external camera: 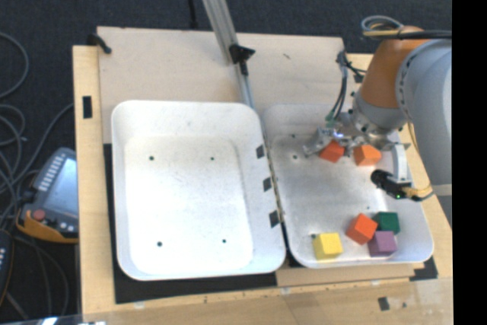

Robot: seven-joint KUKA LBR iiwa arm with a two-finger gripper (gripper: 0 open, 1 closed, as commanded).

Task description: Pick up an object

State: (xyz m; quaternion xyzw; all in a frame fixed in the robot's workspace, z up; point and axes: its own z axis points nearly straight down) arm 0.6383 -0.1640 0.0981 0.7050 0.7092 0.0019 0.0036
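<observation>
Arm reached in from right over right bin, gripper low above its far half. Two orange blocks close under wrist: one left of gripper, other right of it, just beside each other. Pincer state could not be told; blocks possibly touching fingertips, but too blurred to confirm a grasp. Judged: pick not yet completed, approach or closing stage only; secure grasp and lift remaining. Right bin also held cluster at near right corner: yellow block, red-orange block, green block, purple block, last three touching or nearly so. Left bin noted alongside, rims adjacent.
</observation>
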